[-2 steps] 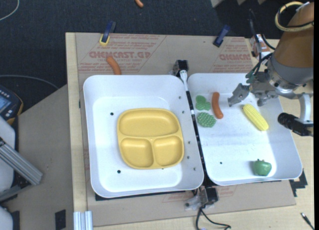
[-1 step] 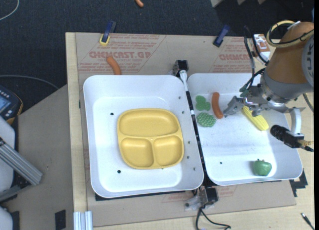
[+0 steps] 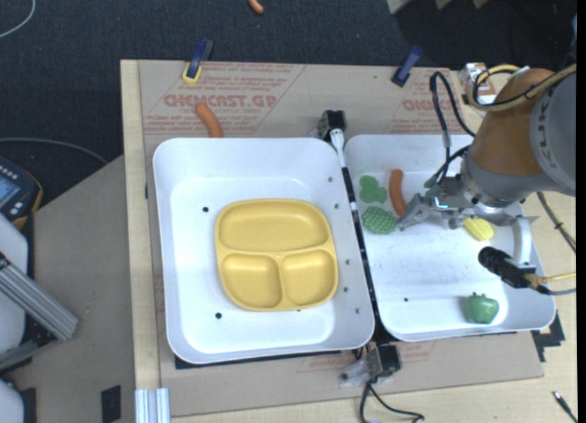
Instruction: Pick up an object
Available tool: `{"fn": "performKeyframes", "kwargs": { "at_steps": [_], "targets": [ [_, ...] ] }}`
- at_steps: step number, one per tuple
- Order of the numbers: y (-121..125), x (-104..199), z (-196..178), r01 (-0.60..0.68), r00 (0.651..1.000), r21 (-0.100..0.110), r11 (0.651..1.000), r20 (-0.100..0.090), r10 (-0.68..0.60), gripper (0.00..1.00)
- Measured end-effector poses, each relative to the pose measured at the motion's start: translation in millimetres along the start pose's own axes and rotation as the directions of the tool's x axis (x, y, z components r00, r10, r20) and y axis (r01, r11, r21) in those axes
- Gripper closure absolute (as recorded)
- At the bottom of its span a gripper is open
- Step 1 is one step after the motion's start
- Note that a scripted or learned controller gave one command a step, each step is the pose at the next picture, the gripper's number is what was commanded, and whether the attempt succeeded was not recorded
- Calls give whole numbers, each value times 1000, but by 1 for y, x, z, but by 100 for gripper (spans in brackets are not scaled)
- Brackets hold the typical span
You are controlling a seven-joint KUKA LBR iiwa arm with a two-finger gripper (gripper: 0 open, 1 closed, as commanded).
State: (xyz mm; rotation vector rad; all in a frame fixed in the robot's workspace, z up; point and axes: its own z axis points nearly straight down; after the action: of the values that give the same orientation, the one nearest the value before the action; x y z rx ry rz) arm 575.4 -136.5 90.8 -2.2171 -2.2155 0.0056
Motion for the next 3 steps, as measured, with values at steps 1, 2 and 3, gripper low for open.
{"fn": "performKeyframes", "kwargs": {
  "at_steps": [1,2,3],
  "targets": [
    [2,-1,-14,-1,1000,-9,1000,3,1,100],
    [-2,6,-74,2,1000,-13,1000,4,-2,100],
    [-1,6,-128,2,1000,-15,1000,5,-2,100]
  ]
}}
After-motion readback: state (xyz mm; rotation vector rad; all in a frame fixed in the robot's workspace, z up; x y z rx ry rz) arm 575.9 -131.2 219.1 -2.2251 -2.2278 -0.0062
